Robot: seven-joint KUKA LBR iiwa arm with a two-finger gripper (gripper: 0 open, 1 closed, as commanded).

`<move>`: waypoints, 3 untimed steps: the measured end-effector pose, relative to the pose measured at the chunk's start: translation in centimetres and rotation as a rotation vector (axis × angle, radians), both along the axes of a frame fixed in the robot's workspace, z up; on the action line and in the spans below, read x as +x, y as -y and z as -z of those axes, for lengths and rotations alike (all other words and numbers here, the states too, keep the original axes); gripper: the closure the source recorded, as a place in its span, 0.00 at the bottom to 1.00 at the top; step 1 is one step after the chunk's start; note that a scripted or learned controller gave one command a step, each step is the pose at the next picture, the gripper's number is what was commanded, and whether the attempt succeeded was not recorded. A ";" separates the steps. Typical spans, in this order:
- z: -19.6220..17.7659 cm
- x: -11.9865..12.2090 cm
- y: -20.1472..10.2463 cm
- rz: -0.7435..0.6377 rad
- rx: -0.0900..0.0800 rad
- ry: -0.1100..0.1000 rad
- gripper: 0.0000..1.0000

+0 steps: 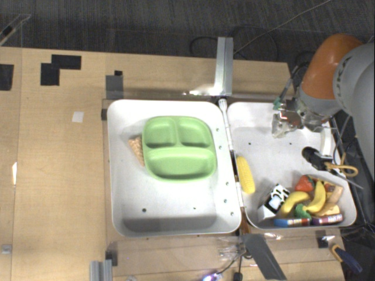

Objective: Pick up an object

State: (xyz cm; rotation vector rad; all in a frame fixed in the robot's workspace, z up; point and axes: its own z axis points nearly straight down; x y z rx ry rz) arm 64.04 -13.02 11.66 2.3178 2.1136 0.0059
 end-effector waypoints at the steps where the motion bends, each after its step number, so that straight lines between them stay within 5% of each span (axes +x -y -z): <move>1: -1.0 0.5 -1.5 0.016 0.001 0.000 1.00; 2: -1.0 0.5 -1.5 0.016 0.001 0.000 0.00; 3: -0.6 -3.3 1.7 0.002 0.001 -0.001 0.00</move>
